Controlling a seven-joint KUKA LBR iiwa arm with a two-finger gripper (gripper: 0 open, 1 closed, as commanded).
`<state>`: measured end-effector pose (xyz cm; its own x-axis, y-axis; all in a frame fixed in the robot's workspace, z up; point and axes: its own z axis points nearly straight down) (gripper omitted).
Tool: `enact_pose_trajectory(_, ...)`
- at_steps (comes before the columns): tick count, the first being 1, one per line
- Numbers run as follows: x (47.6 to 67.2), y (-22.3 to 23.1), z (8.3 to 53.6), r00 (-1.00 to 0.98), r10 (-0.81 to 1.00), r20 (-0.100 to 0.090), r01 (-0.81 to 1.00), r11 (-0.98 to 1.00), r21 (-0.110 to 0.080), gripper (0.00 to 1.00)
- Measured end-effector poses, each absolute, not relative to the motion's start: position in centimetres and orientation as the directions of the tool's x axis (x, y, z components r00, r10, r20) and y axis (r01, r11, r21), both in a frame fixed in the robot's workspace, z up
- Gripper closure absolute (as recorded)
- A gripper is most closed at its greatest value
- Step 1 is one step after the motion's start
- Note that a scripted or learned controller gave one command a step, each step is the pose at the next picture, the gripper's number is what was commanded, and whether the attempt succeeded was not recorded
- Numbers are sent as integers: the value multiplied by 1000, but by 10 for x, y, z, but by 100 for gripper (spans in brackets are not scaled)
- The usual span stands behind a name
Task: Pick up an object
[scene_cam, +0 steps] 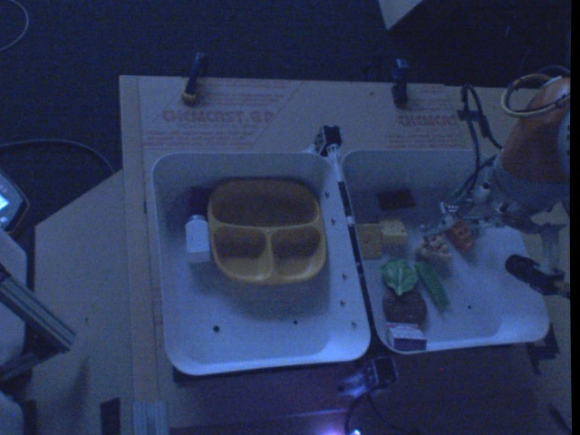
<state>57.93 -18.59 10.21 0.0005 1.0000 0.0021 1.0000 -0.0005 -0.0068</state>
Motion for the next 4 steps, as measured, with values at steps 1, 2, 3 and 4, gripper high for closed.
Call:
enact_pose_trajectory(1,581,-187,89,0,1000,-2,1000,0,3,0)
enact_pose_trajectory(2,584,-189,102,1,1000,-10,1000,-1,15,100)
enact_pose_trajectory(3,581,-186,165,-1,1000,-3,1000,1,7,100)
enact_pose_trajectory(4,572,-189,217,0,1000,-3,1000,0,7,100)
